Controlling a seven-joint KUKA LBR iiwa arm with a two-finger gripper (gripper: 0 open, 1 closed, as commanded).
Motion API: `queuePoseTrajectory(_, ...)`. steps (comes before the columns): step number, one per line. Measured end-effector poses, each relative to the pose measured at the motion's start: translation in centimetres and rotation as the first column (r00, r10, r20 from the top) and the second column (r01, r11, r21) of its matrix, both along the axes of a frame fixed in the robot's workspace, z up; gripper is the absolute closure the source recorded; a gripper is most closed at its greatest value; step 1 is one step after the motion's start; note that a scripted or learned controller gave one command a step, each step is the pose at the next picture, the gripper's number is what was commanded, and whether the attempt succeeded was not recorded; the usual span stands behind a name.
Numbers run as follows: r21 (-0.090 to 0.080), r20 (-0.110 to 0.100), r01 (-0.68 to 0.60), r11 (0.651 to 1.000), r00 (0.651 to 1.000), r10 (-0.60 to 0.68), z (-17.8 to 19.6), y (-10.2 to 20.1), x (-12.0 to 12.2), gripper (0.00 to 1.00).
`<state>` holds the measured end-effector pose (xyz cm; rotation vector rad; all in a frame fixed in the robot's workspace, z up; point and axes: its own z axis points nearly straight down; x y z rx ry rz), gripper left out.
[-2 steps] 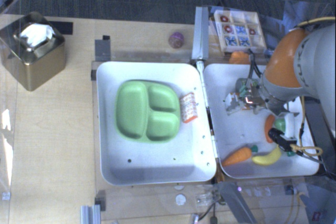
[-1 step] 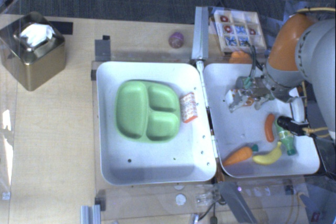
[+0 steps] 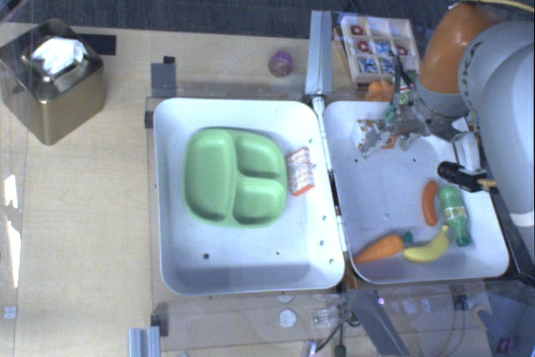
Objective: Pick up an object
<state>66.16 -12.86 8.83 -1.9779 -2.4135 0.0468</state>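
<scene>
One glossy curved banana (image 3: 428, 247) by ribbed carrot (image 3: 379, 248); jaws (image 3: 378, 135) state unclear.

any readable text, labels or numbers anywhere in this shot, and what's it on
No text here can be read.
Small red and white packet beside the green divided plate in the left bin: it carries print, too blurred to read.
Patterned card or box behind the right bin: red and blue squares, any lettering too small to tell.
Green bottle in the right bin: no legible label.
</scene>
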Motion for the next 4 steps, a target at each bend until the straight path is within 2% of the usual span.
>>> queuePoseTrajectory(1, 0.011, -0.002, -0.208, 0.978, 0.978, 0.208, 0.0, -1.5, 0.0, 0.00)
queuePoseTrajectory(2, 0.022, 0.005, -0.429, 0.903, 0.903, 0.429, 0.4, -0.1, 0.0, 0.00)
queuePoseTrajectory(3, 0.007, -0.005, -0.187, 0.982, 0.982, 0.187, 0.1, 2.1, 0.0, 0.00)
queuePoseTrajectory(4, 0.005, -0.010, -0.188, 0.982, 0.982, 0.188, 0.8, 1.9, 0.0, 1.00)
